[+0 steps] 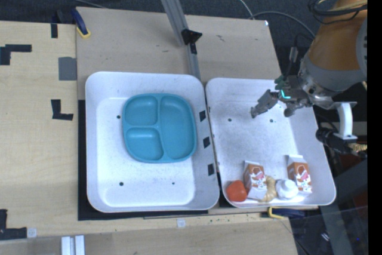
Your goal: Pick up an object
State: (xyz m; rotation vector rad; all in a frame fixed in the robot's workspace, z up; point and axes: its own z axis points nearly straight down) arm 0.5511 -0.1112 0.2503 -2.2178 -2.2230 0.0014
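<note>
My gripper (pixel 276 109) hovers over the far part of the right bin (pixel 239 128), its two dark fingers spread apart with nothing between them. Along that bin's near edge lie a red-orange ball (pixel 237 190), a small carton (pixel 255 178), a tan piece (pixel 271 188), a white round-topped object (pixel 287 189) and a second carton (pixel 299 174). All of these lie well below the gripper in the view, apart from it.
A blue divided plate (pixel 160 127) lies in the left bin (pixel 101 146). A grey metal pole (pixel 173 3) slants over the bench behind the bins. Cables run across the dark floor at the back.
</note>
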